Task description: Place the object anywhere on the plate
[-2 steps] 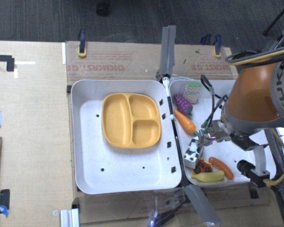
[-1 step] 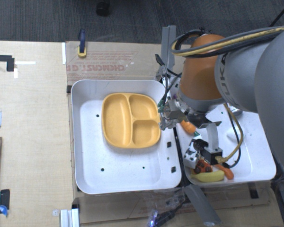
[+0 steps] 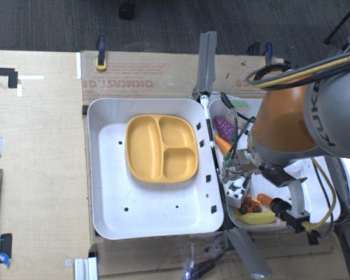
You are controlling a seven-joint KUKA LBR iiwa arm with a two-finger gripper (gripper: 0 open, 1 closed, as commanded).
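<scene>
**Arm down in right bin, plate bare**

While the arm [image 3: 297,121] hangs low over the right bin [image 3: 291,223], its gripper [image 3: 236,167] sits among the toys there; can't tell how the claw stands. Purple grapes [image 3: 224,124] and carrot [image 3: 221,143] lie beyond the gripper, banana [image 3: 258,217] nearer the front rim. Yellow plate [image 3: 161,147] sits in the left bin [image 3: 105,174], well apart from the gripper.

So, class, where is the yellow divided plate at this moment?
The yellow divided plate lies in the left white bin, toward its upper middle, left of the divider between the two bins.
</scene>
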